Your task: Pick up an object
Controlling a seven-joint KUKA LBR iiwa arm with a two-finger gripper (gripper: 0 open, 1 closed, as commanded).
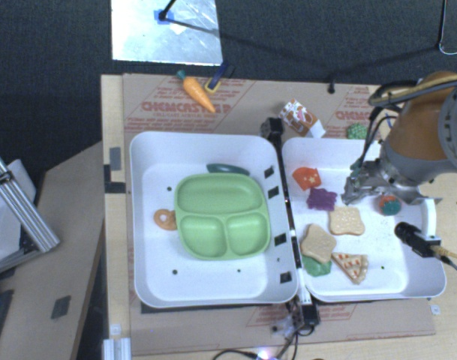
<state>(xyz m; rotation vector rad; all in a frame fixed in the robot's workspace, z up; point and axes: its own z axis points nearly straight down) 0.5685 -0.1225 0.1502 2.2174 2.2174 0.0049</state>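
Your grey arm with the orange band point(431, 130) reaches in from the right, wrist bent down over the right white bin point(419, 280). The claw point(353, 191) hangs just above the purple star-shaped toy point(322, 199). You cannot tell its opening or any hold.

We saw the scene evenly and brightly lit from above, with only faint, soft shadows inside the two shallow white plastic bins point(142, 201). A crinkled silver foil sheet point(166, 22) threw back pale glare. The picture was slightly soft and grainy throughout.
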